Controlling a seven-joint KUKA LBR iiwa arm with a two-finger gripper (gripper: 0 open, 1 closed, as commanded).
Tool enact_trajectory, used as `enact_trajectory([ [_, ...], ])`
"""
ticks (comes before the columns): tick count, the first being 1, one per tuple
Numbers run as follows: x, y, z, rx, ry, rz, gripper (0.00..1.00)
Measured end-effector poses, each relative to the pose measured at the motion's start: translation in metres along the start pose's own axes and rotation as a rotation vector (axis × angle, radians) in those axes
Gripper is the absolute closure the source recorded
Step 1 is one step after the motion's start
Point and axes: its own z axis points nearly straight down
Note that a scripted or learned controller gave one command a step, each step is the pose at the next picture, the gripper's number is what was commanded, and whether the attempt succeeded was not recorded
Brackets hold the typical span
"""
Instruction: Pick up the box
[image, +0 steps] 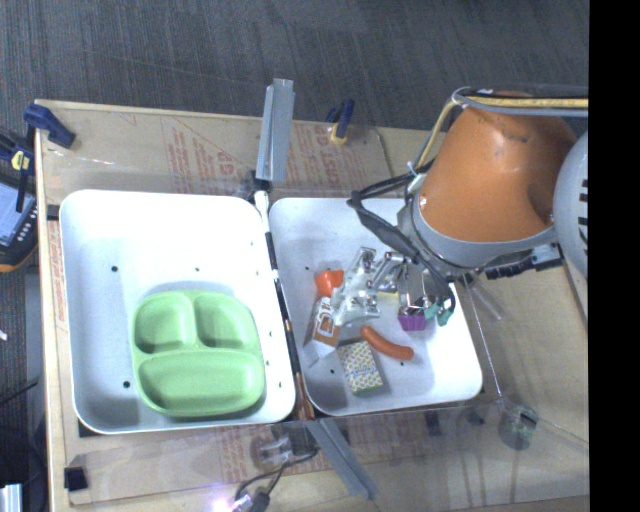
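Plywood bench (180, 150) on dark carpet, two white bins. Gripper (362, 290) over right bin (455, 375), grip state unclear. Box (361, 367) just below it; sausage (388, 344) beside. Green tray (197, 352) far left.

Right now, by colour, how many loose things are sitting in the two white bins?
Green: 1, the divided green plastic tray in the left bin.
Orange: 2, an orange sausage-shaped toy and a small orange piece.
Purple: 1, a small purple cup.
Patterned: 1, the flat checkered box.
Total: 5
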Motion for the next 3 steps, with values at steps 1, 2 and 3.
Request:
enact_trajectory([
  [1, -0.001, 0.000, -0.011, 0.002, -0.003, -0.002, 1.00],
  [2, 0.003, -0.006, -0.028, 0.001, -0.006, -0.338, 1.00],
  [3, -0.003, 0.031, -0.065, 0.000, -0.004, -0.605, 1.00],
])
